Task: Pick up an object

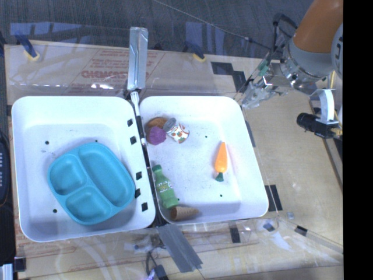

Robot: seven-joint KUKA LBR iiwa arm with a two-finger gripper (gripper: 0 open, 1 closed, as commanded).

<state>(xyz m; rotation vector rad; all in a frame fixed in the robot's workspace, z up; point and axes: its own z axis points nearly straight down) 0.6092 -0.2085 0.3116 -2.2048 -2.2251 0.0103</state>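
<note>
Up at the right bin's (250, 156) far right corner, the hand (256, 92) hangs just outside the rim over the bench (297, 174), and as far as the blurred, glinting view allows, nothing sits between its fingers; how far apart they stand I cannot tell. Inside that bin lie an orange carrot (221, 158) toward the right, a green bottle (164, 187) and a cone (183, 213) near the front left, and a purple piece (156, 135) beside a small speckled ball (178, 133). A blue divided tray (90, 182) lies in the left bin (29, 121).
</note>
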